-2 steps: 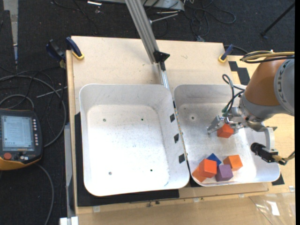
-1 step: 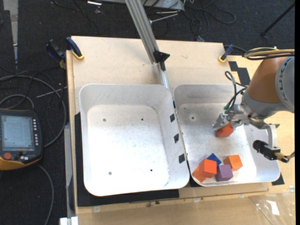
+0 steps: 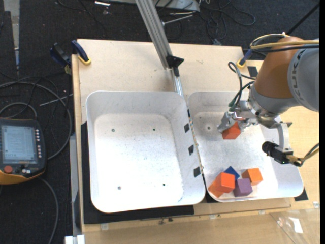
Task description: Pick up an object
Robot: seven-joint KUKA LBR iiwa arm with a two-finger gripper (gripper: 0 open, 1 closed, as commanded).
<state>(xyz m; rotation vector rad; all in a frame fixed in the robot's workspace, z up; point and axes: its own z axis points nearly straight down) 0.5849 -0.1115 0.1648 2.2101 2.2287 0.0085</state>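
Observation:
My gripper (image 3: 230, 124) hangs over the upper part of the right bin (image 3: 284, 184), reaching in from the right. A red-orange block (image 3: 231, 131) sits between its fingers, held slightly above the bin floor. At the bin's near edge lies a cluster of blocks: a large orange one (image 3: 224, 182), a blue one (image 3: 231, 171), a purple one (image 3: 243, 186) and a small orange one (image 3: 253, 175).
The left bin (image 3: 134, 146) lies beside the right one, split from it by a shared rim with black clips (image 3: 191, 149). A slanted metal pole (image 3: 155, 27) crosses the bench behind the bins. A black fitting on cables (image 3: 274, 151) hangs off the wrist.

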